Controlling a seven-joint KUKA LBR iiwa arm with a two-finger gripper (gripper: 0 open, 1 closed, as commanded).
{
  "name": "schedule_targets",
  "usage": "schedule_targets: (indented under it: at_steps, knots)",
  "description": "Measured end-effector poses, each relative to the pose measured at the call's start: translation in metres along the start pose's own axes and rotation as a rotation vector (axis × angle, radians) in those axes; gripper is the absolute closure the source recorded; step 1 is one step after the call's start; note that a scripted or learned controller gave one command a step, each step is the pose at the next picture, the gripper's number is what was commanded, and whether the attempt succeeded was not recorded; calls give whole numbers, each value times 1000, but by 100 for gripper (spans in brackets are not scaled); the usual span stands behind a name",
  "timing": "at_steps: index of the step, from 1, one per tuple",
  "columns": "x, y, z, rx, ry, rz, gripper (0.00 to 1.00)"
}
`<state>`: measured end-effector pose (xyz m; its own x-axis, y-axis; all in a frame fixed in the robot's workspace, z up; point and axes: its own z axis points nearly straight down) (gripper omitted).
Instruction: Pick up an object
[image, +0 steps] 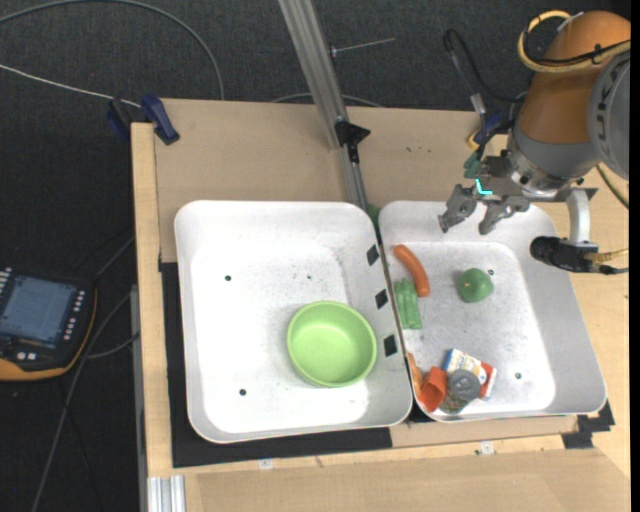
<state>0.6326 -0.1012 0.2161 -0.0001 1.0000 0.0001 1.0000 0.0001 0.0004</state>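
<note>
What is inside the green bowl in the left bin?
Nothing shows inside the green bowl: its bare green bottom is in view. The bin floor beneath the bowl is covered. It sits in the left bin.

The gripper (476, 216) hangs with fingers spread and nothing between them over the far edge of the right bin (545, 330), which holds an orange sausage (412, 270), a green pepper (475, 285) and a green block (407, 304). A green bowl (331, 343) sits in the left bin (230, 300).
</note>
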Motion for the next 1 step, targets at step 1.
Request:
schedule_targets:
  at_steps: [1]
  knots:
    - [0,0,0,0,0,0,0]
